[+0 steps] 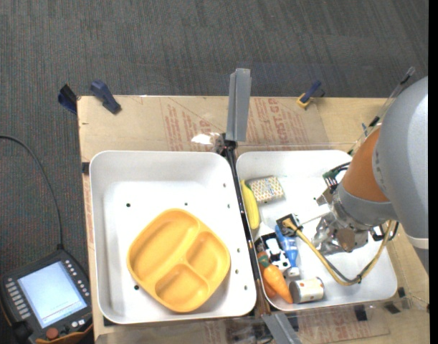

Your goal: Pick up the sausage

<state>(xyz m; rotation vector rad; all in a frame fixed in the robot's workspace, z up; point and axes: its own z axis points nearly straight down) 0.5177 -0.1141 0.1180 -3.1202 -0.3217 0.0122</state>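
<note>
My gripper (335, 238) hangs low over the right half of the right bin (312, 162), pointing down at the bin floor; the grey arm and its orange band (362, 174) rise from it to the right. What lies directly under the gripper is hidden by the wrist. To its left, apart from it, lie a blue packet (287, 248), an orange carrot (277, 282) and a short pale cylinder (307, 289) by the bin's front wall.
A yellow banana (251, 206) and a speckled sponge-like block (267, 188) lie at the right bin's left side. A yellow cable (332, 270) loops below the gripper. The left bin (111, 167) holds a yellow divided plate (178, 259). A grey post (239, 106) stands behind the bins.
</note>
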